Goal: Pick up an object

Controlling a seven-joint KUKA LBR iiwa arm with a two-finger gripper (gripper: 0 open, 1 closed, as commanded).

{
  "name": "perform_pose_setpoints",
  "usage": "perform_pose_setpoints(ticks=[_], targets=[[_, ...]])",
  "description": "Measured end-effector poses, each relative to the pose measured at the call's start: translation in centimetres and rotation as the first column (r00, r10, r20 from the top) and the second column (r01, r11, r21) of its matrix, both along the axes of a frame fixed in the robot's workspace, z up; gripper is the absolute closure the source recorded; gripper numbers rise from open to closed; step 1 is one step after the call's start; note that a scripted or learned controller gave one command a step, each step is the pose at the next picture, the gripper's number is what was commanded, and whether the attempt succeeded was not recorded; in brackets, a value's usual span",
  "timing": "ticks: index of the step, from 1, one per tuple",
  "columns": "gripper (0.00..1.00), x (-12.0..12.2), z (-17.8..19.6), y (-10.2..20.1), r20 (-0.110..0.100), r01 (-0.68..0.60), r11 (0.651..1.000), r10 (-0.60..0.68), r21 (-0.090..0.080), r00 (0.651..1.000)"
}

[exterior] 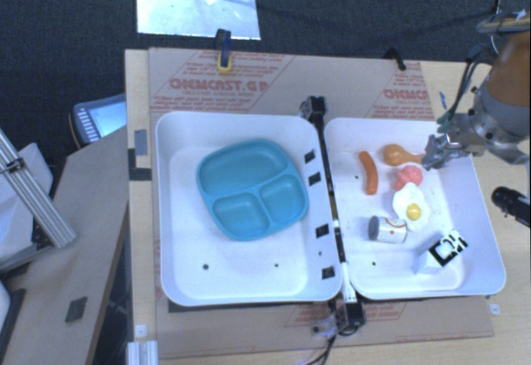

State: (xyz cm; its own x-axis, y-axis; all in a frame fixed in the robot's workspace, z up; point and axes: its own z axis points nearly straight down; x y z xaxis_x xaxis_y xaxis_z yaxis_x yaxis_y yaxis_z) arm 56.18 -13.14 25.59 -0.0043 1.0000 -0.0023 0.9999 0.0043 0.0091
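The gripper (438, 152) is positioned low over the right bin (481, 189), presumably for a pick, its opening not discernible, with the orange drumstick (400, 156) just beside it, the pink piece (407, 177), fried egg (412, 207) and sausage (368, 172) near, and the blue divided plate (251, 198) well apart in the left bin (178, 189).

One fixed camera looks down aslant on both white bins (166, 189).

A divided plate (251, 199) lies in the left bin (170, 214); sausage (369, 172), fried egg (412, 207) and cup (387, 228) lie in the right bin (481, 222).
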Motion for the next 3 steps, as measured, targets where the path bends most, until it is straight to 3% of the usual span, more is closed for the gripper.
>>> perform_pose_setpoints(ticks=[1, 3], targets=[[1.0, 0.1, 3.4, 0.0, -0.003, 0.0, 1.0, 0.0, 0.001, 1.0], [1.0, -0.1, 1.3, 10.3, -0.008, -0.005, 1.0, 0.005, 0.004, 1.0]])
